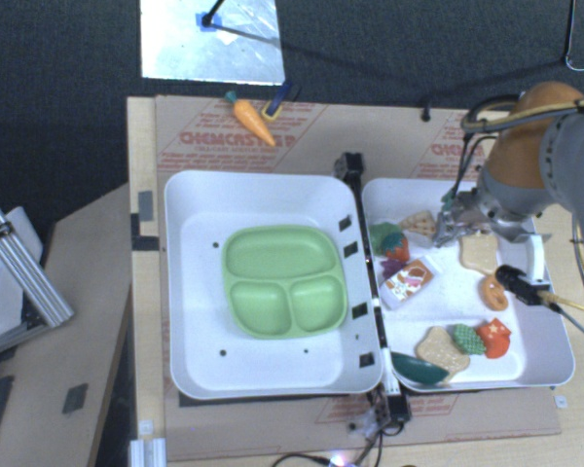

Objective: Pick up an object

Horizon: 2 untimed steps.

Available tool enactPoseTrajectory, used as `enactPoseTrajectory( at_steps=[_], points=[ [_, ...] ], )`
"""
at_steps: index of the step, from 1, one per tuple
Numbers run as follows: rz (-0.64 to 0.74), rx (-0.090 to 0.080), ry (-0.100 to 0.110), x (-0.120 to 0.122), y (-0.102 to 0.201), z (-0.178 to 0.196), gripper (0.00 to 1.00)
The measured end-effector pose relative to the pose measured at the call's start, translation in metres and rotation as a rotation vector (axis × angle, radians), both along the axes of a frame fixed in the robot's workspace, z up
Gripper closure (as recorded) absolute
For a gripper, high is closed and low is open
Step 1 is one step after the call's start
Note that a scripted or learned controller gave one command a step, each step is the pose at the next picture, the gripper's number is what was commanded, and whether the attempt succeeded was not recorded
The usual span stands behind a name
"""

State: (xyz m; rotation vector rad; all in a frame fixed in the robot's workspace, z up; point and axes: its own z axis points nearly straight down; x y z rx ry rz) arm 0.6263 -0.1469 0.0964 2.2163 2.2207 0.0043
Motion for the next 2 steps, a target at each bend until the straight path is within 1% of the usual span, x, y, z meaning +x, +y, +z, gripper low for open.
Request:
enactPoseTrajectory(
  at_steps=[1, 2],
  points=[
    [0.002, 0.0, 0.0, -0.003, 0.004, 0.046, 1.0],
    [0.002, -0.001, -0.004, 0.003, 0.0, 0.11, 1.0]
  ],
)
